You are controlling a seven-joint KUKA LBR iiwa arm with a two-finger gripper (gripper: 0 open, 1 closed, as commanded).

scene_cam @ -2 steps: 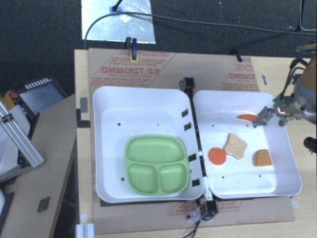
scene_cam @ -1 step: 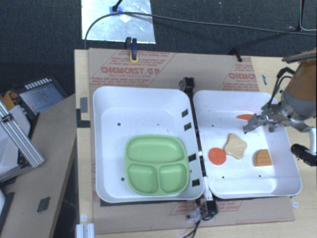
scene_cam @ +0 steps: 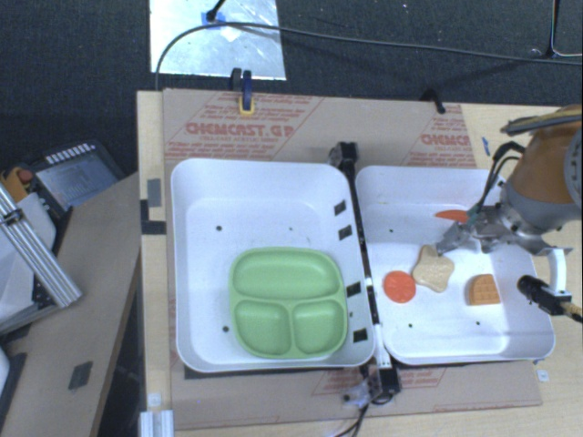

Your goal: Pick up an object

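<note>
The gripper [scene_cam: 453, 240] hangs low in the right bin [scene_cam: 455, 335], and I cannot tell how it is set. Just below its tip lies the beige toast-shaped piece [scene_cam: 434, 271], likely light, stiff toy food best pinched across its narrow sides. Left of that sits a round red slice [scene_cam: 399, 286]; the waffle-like piece [scene_cam: 483, 289] lies to the right.

The left white bin [scene_cam: 196, 244] serves as the landmark. Behind it, on the dark floor, lies a shiny metal sheet [scene_cam: 217, 25], and a yellow clamp [scene_cam: 246, 94] grips the cardboard sheet [scene_cam: 301, 121] under the bin. To its left sit a dark electronic device [scene_cam: 73, 176] and an aluminium bar [scene_cam: 36, 253].
</note>
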